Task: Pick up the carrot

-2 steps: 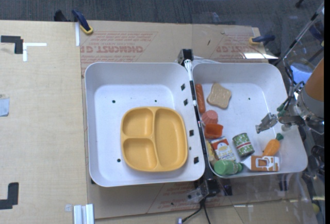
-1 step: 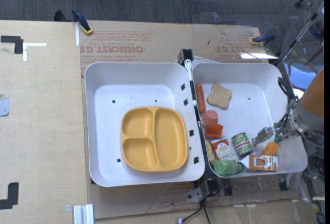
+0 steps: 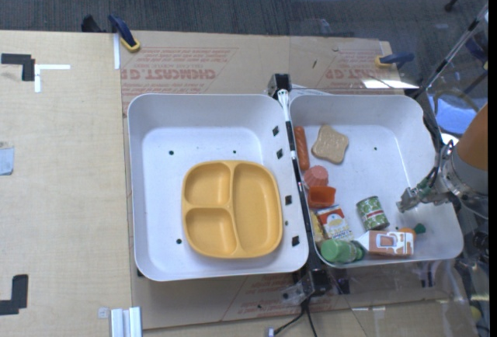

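Note:
The carrot looks like the long slim orange piece lying along the left wall of the right bin, its length pointing away from the camera. My gripper hangs low over the right side of that bin, near the right wall and well to the right of the carrot. A green can stands just left of the gripper. Nothing shows between the gripper's tips.
The right bin also holds a bread slice, two red-orange chunks, a small printed carton, green pieces and an orange juice box. In the left bin sits a yellow divided plate.

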Controlling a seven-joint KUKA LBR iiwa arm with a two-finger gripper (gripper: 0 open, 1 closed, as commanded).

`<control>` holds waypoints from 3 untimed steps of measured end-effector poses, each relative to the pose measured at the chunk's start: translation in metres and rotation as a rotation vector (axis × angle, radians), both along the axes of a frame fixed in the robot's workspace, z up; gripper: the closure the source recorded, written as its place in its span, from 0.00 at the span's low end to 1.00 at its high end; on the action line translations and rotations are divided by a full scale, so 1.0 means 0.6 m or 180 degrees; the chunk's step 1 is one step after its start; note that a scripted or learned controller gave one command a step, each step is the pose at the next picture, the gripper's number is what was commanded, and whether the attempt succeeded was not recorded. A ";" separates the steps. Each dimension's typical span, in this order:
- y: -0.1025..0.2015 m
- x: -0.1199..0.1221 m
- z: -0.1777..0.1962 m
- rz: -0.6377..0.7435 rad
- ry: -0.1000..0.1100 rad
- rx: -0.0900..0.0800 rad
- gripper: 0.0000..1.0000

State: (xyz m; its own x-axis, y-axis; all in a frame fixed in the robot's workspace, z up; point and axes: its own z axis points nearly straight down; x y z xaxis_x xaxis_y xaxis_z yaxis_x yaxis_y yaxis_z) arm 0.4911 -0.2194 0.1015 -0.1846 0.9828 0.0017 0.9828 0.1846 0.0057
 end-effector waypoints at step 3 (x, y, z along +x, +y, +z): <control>0.200 -0.020 -0.016 -0.0202 0.0015 -0.0006 1.00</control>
State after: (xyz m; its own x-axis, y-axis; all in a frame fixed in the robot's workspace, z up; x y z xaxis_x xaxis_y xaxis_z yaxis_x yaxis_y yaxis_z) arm 0.4791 -0.0996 0.0917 -0.1218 0.9926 0.0004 0.9926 0.1218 0.0009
